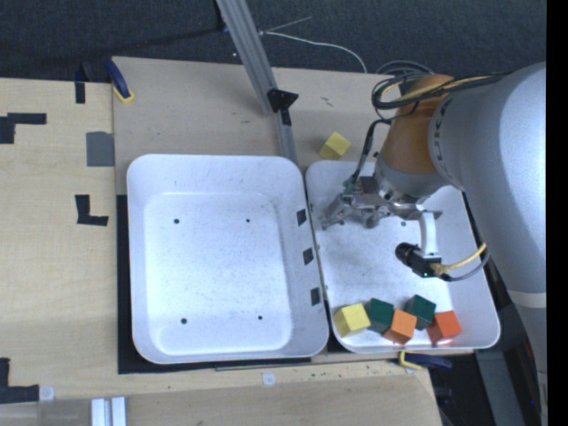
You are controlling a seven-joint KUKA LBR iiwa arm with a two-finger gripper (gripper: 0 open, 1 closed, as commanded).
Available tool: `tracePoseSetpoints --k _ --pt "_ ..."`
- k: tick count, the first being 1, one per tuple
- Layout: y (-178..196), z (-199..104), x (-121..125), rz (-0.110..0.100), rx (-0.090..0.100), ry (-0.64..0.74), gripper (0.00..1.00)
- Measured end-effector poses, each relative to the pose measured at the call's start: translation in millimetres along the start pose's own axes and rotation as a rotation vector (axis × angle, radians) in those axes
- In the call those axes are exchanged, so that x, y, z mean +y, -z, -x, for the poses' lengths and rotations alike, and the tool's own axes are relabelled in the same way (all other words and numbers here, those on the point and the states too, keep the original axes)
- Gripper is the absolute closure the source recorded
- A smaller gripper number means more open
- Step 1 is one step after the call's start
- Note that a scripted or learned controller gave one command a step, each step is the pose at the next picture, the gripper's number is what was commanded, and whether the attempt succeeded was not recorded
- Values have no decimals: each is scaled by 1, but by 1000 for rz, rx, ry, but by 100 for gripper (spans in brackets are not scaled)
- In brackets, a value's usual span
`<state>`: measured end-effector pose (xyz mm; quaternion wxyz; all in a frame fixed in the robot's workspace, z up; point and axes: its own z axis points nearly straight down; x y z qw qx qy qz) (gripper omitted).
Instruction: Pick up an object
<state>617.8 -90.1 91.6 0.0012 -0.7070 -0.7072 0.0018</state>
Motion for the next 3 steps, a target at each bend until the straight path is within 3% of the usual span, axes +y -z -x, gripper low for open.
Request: tracePoseSetpoints --k 1,3 --pt "1 58 38 5 -2 -2 0" --pt "0 19 -1 0 1 1 0"
